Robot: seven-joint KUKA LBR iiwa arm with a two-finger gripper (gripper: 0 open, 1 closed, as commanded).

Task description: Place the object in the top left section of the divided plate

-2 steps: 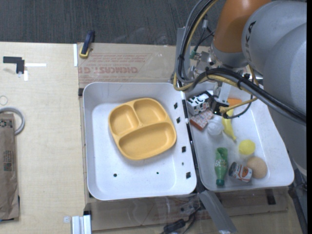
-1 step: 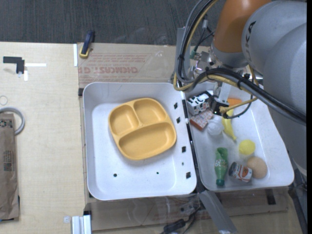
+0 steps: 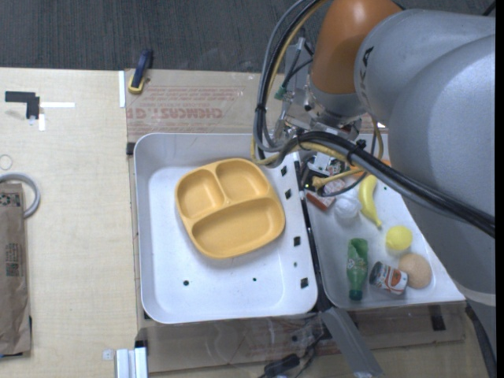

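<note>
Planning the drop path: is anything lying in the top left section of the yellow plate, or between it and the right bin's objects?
Nothing visible lies in the top left section of the divided plate. Between it and the right bin, where the banana lies, stand only the two bins' adjoining walls. The arm hangs over that edge.

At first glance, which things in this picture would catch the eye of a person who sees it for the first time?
The big grey arm with its orange band dominates the upper right, reaching down over the bins. Next comes the yellow divided plate, alone in the left bin. The right bin holds a cluster of small items, among them a banana and a green bottle.
</note>
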